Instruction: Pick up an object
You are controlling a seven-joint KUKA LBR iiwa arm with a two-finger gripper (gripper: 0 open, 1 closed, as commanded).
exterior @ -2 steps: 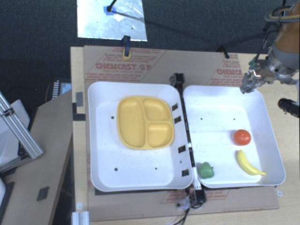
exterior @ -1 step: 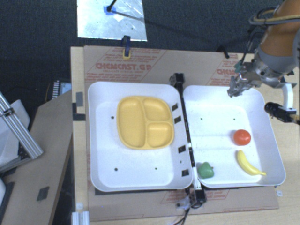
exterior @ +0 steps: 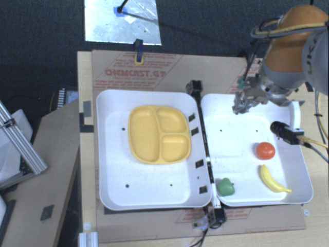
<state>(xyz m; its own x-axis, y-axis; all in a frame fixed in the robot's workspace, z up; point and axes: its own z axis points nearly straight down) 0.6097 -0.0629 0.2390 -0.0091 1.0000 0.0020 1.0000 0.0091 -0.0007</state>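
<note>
- The gripper (exterior: 241,106) hangs over the far left part of the right bin (exterior: 247,138), near its back rim; from here I cannot tell whether it is open or closed, and nothing shows in it.
- Three candidates lie in that bin, all well apart from the gripper: a tomato (exterior: 265,150) near the right side, a banana (exterior: 273,180) just in front of it, and a green pepper (exterior: 225,187) at the front left corner, close to the divider.
- All three look like small plastic toy foods, so probably light, stiff and rather slick.
- The tomato is round and may roll off a pinch; I would take it across its middle.
- The banana looks easiest, grasped across its narrow body at mid-length.
- The pepper sits tight against the bin wall, leaving little room for a finger.
- The left bin (exterior: 113,138) holds a yellow divided plate (exterior: 158,134).
- Both bins rest on a cardboard sheet (exterior: 154,66) on the bench; a shiny metal plate (exterior: 103,14) lies on dark floor beyond.
</note>
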